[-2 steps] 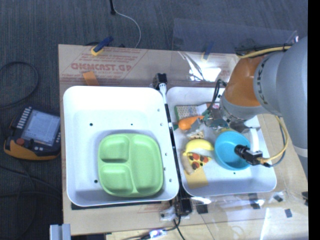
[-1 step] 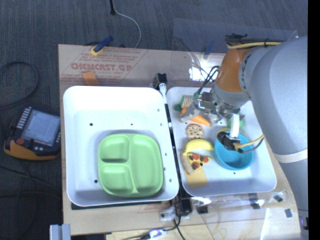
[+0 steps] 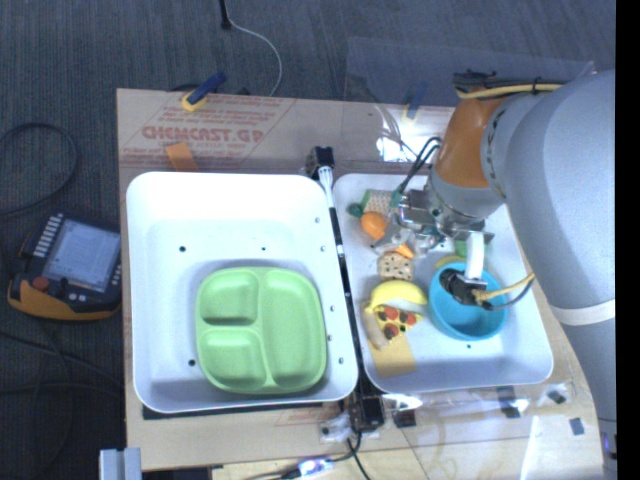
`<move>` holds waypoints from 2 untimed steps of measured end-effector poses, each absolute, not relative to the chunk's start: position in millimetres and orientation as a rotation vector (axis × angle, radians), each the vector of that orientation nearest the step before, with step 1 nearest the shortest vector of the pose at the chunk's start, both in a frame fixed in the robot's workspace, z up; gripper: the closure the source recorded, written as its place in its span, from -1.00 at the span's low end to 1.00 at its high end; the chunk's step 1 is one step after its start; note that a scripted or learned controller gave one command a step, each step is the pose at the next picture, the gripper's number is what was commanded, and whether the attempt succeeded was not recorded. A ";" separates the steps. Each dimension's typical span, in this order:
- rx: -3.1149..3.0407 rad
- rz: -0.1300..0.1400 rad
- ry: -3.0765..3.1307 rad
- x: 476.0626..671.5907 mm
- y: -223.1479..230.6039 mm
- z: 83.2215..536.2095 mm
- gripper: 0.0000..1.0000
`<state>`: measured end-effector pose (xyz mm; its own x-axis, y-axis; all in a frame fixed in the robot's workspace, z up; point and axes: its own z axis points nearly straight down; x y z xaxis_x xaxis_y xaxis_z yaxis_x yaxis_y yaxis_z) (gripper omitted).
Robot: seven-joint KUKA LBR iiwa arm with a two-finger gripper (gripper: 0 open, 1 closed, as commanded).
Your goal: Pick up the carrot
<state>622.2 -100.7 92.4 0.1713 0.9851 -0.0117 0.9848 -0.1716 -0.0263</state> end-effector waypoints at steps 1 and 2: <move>-2.387 -0.008 -2.048 609.8 -49.6 188.6 1.00; -2.464 0.004 -1.942 541.8 39.7 182.4 1.00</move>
